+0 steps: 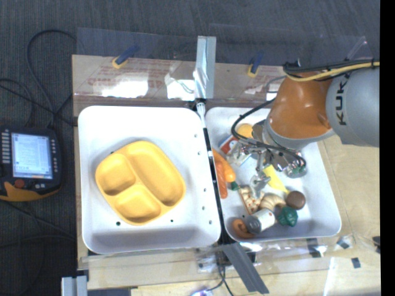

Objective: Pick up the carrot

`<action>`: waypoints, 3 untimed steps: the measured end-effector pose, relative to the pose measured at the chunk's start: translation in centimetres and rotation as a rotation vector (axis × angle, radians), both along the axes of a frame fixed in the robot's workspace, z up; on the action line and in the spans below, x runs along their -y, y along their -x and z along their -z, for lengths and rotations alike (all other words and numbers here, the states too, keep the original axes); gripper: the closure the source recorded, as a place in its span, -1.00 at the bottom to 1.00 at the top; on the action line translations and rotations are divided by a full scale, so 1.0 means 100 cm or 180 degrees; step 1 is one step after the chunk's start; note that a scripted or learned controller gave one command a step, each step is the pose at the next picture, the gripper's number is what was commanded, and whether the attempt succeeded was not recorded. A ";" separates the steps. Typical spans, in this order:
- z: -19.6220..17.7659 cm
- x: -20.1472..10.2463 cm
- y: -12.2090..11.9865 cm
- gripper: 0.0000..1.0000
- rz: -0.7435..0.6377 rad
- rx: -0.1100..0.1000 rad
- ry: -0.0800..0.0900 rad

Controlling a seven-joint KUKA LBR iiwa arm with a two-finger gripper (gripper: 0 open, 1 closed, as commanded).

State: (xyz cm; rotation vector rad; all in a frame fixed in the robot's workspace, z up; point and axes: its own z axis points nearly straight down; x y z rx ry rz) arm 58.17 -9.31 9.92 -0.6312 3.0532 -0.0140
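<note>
Two white bins are seen side by side. The left bin (92, 227) is occupied by a yellow three-compartment tray (139, 181), set diagonally. The carrot (223, 168) is found in the right bin (321, 211), against its 9 o'clock wall beside the divider, lying lengthwise from 12 to 6 o'clock. The grey arm with orange band (302, 106) is extended in from 3 o'clock. The gripper (271, 163) is positioned low over the bin's middle, at 3 o'clock from the carrot and apart from it; nothing is seen held. A clutter of small toy foods is piled at 6 o'clock of the gripper: a brown round piece (295, 199), a green piece (287, 215), a white cylinder (265, 219). A teach pendant (29, 159) is placed on the floor at the bench's 9 o'clock.
</note>
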 end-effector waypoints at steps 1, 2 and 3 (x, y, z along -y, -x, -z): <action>-0.012 0.001 -0.001 1.00 0.0003 -0.0002 0.0007; -0.003 0.004 -0.001 1.00 0.0969 0.0015 -0.0015; -0.118 0.020 -0.067 1.00 0.1888 -0.0039 -0.0040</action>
